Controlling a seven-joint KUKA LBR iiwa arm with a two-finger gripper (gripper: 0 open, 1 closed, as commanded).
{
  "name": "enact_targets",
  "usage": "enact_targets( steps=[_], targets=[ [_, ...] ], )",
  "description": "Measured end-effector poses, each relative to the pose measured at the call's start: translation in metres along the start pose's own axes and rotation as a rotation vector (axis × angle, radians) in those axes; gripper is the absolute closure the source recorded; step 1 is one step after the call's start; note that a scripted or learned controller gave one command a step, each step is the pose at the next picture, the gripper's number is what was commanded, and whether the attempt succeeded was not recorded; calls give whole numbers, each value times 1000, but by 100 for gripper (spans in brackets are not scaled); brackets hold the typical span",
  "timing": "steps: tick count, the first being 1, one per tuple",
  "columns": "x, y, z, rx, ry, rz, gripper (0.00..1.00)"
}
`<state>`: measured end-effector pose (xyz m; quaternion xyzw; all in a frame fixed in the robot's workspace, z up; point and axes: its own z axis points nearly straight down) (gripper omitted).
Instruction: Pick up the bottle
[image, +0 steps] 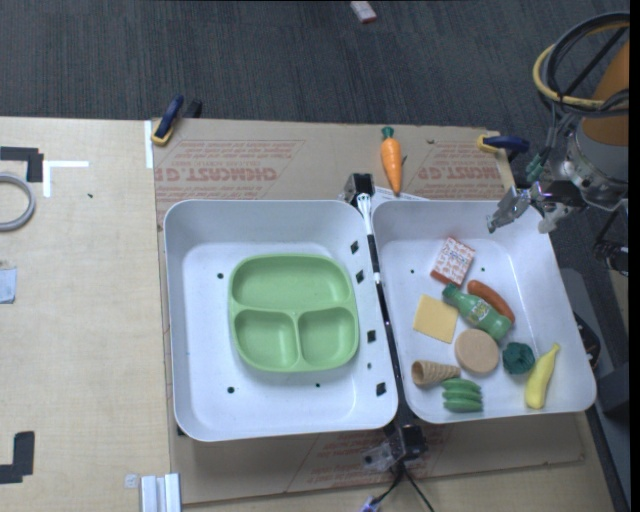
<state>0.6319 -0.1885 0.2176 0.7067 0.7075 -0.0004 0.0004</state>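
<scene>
2 bins sit side by side on the bench (80, 330). The left bin (190, 330) holds a divided tray (294, 312). In the right bin (545, 265), the bottle (478, 310) lies centrally, touching a sausage (492, 298), with a carton (453, 262) behind it. The gripper (528, 200) hangs above that bin's far right corner.

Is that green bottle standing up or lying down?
Lying down. The bottle rests on its side in the right bin, cap toward upper left, beside the cheese slice.
</scene>
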Motion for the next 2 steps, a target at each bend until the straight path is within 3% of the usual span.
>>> enact_targets(
  steps=[1,2],
  targets=[
    [0,0,-10,-1,-2,-3,100],
    [-34,-42,-89,-1,-1,21,100]
  ],
)
